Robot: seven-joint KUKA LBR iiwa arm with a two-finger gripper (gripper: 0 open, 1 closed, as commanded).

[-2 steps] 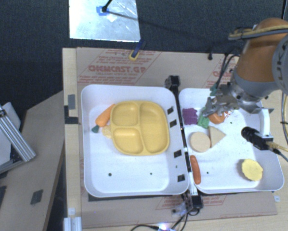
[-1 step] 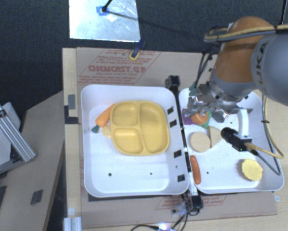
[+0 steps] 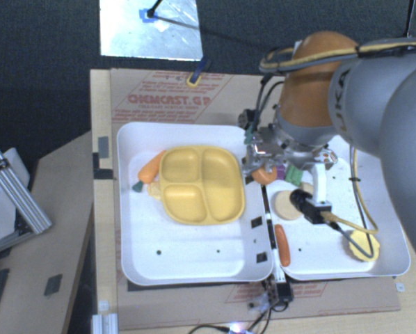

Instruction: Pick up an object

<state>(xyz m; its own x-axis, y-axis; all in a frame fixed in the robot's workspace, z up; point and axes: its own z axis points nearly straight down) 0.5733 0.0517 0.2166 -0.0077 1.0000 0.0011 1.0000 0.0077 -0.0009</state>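
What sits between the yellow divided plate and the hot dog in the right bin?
In the camera view, bare floor of the left bin, then the divider where both bins' rims meet, lie between the yellow divided plate and the hot dog.

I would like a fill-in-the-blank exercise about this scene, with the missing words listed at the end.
1. The yellow divided plate lies in the ____ bin.
2. The plate has ____ compartments.
3. The carrot lies against the plate's ____ edge.
4. The hot dog lies in the right bin, close to the ____ between the bins.

Missing words: left; three; left; divider
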